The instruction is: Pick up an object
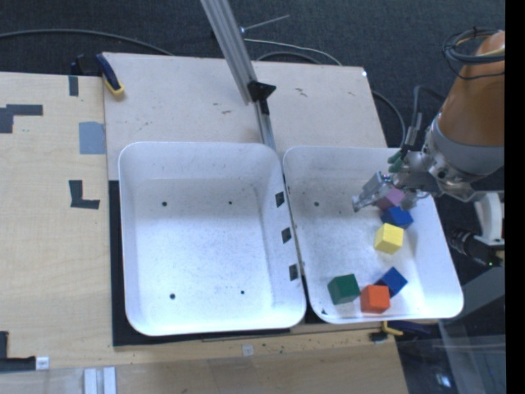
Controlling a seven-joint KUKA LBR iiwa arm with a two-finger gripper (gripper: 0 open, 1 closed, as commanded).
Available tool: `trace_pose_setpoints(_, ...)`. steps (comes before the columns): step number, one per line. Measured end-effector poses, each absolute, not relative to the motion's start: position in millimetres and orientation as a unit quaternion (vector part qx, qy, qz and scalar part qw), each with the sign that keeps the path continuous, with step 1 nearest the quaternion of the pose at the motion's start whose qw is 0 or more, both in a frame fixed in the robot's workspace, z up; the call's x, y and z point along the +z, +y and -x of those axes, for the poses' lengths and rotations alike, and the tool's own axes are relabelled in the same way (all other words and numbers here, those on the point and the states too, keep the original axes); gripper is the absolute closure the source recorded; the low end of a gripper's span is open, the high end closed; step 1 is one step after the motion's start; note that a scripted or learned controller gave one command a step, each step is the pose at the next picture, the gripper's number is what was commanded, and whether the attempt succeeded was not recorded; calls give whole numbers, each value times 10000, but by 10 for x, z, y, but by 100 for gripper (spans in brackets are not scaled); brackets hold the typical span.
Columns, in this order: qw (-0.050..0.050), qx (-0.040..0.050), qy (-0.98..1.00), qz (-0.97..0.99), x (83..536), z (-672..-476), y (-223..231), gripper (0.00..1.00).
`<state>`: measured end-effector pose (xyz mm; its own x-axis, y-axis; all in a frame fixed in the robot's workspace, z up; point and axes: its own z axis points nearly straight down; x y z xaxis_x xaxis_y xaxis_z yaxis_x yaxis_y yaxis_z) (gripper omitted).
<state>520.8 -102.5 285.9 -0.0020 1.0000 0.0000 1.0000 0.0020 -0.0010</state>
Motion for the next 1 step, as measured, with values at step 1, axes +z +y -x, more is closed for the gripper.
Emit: trace_pose_setpoints(1,28,37,-7055,7087,2022,-5244,-1683,0)
